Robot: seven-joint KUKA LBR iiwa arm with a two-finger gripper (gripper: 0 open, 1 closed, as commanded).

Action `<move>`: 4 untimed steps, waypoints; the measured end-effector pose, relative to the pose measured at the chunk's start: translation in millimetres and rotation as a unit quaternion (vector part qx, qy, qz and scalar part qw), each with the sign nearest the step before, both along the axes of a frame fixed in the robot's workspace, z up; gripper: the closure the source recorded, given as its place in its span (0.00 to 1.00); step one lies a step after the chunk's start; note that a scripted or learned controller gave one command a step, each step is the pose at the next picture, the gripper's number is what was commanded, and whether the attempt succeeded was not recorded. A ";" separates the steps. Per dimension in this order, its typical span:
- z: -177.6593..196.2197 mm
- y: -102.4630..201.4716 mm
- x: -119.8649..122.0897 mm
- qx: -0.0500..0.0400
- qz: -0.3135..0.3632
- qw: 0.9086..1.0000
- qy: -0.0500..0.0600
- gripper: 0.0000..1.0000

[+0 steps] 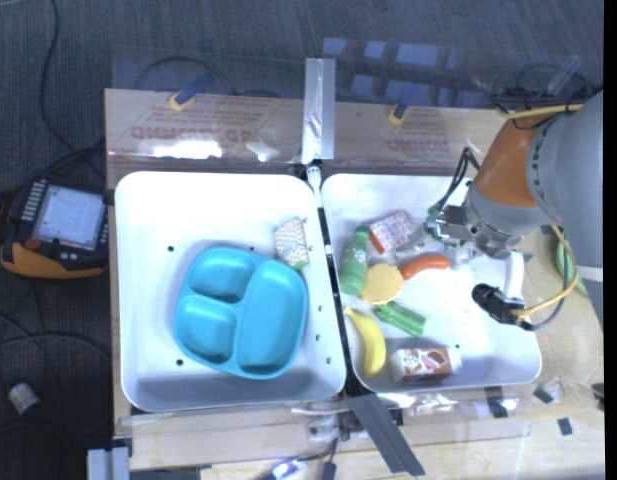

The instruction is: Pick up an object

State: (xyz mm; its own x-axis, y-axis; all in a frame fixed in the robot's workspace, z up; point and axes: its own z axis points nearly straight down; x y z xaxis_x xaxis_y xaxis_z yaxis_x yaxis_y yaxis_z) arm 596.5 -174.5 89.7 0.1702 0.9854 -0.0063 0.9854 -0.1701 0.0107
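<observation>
Two shallow white bins sit side by side on the brown tabletop. Left white bin: a turquoise plastic divided tray fills its centre, with a small speckled, pale packet at the tray's 1 o'clock, against the dividing wall.

Right white bin: clutter bunched toward its 9 o'clock side. A yellow banana lies at 7 o'clock, a brown-labelled can on its side at 6 o'clock. Near centre, a round yellow object touches a green bottle-like item and a green stick-shaped piece. A red-and-white carton sits at 11 o'clock. An orange carrot-shaped toy lies just beside the gripper.

The grey arm with orange band enters from 3 o'clock, cut off by the frame edge. Its gripper is low over the bin; the fingers blur into wrist hardware and cables, and whether they are wide or narrow cannot be told. Nothing shows between them.
</observation>
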 end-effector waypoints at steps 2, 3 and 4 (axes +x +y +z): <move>5.7 -30.0 6.5 0.006 0.030 1.000 0.003 0.00; 0.1 11.5 -7.2 0.002 -0.019 1.000 -0.001 0.00; 9.6 12.7 -6.5 0.003 -0.018 1.000 -0.001 1.00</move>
